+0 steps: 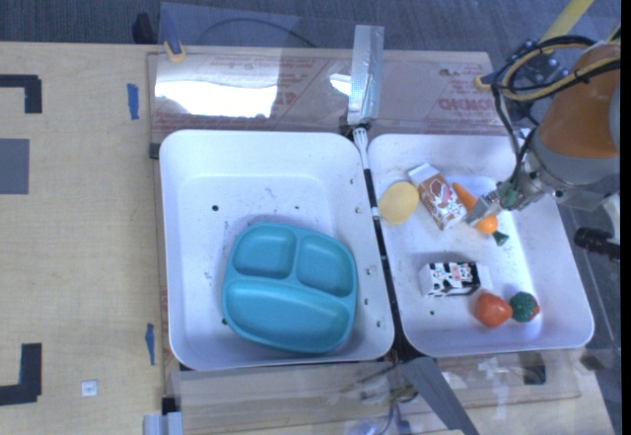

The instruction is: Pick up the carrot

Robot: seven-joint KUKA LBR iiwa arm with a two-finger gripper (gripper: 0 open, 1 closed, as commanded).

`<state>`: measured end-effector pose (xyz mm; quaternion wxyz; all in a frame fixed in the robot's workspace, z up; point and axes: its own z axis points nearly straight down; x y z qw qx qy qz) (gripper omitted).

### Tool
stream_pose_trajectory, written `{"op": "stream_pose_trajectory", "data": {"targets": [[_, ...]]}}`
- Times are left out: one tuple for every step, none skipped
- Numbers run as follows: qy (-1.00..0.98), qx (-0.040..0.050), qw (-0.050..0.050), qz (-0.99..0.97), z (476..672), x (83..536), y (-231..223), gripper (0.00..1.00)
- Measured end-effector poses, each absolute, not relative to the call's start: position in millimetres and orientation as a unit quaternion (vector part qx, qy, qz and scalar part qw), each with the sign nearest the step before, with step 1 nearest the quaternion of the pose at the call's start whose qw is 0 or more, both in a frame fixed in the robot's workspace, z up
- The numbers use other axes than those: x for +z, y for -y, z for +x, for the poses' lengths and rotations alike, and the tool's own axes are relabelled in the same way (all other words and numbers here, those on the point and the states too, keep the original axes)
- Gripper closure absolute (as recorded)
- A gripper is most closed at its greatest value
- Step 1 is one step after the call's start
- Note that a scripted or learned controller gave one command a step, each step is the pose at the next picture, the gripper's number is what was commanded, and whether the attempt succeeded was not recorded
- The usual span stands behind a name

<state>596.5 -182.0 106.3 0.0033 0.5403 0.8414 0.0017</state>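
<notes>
The carrot (463,195) is small and orange with a green tip. It lies slanted in the right bin (562,315), just right of a small milk carton. My gripper (488,208) reaches down from the right and sits directly over the carrot's middle, hiding that part. Orange shows on both sides of the gripper, and the green tip pokes out below it. The carrot looks to be resting on the bin floor.
A yellow lemon (398,202) and the milk carton (440,199) lie left of the carrot. A black-and-white box (452,278), a tomato (491,310) and a green piece (524,306) sit nearer the front. The left bin (197,177) holds a teal divided plate (290,288).
</notes>
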Motion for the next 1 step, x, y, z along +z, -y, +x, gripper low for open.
{"op": "stream_pose_trajectory", "data": {"targets": [[-0.861,0.0002,0.005,0.508,583.7,159.4,226.0,1.0]]}}
